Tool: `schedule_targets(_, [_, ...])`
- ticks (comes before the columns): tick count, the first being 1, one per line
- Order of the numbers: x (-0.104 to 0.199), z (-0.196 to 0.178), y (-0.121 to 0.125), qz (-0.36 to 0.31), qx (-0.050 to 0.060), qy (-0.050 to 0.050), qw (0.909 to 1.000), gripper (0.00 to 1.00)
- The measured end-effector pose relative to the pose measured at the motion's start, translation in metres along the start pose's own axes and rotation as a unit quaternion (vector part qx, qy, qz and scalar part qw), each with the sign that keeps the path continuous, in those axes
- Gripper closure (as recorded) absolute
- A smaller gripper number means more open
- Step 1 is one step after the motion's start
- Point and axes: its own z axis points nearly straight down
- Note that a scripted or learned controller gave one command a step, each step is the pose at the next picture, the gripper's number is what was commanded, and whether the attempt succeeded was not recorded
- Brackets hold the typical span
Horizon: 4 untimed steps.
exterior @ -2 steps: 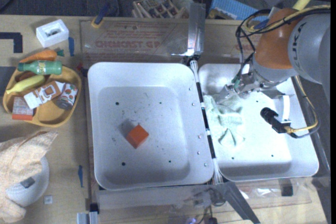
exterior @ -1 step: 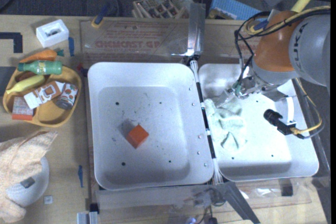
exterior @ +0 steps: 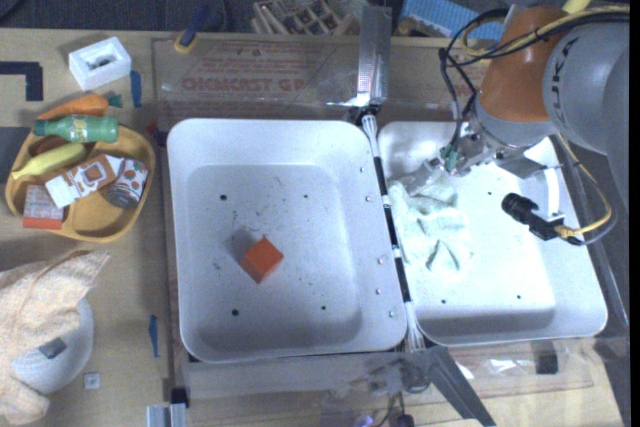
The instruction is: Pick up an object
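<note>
Over the far-left part of the right bin (exterior: 520,290), the gripper (exterior: 452,160) is lowered, its tip at the far edge of a crumpled pale cloth (exterior: 438,230). Whether the gripper is spread, pressed together or pinching the cloth cannot be told from this view, nor whether it touches the cloth.

The arm (exterior: 595,80) enters from the right and reaches leftward. Its grey link lies above the far-right corner of the right bin. The orange band (exterior: 515,80) sits just far of the wrist, and the wrist slopes down and left toward the gripper.

The pale cloth lies along the left side of the right bin, just beside the divider between the bins. An orange block (exterior: 263,259) rests on the floor of the left bin (exterior: 300,143), near its middle and well apart from the gripper.

Left of the bins, a yellow bowl (exterior: 95,227) holds small packages and a green bottle (exterior: 82,128).
</note>
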Motion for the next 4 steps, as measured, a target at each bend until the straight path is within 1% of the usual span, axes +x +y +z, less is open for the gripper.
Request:
schedule_targets(1, [0.014, -0.001, -0.045, 0.032, -0.001, 0.001, 0.9995, 0.00])
schedule_targets(2, [0.012, -0.012, -0.044, 0.034, -0.003, 0.000, 0.9994, 1.00])
schedule_targets(3, [0.012, -0.012, -0.044, 0.034, -0.003, 0.000, 0.9994, 0.00])
schedule_targets(4, [0.018, 0.000, -0.066, 0.011, -0.001, 0.001, 0.9999, 0.00])
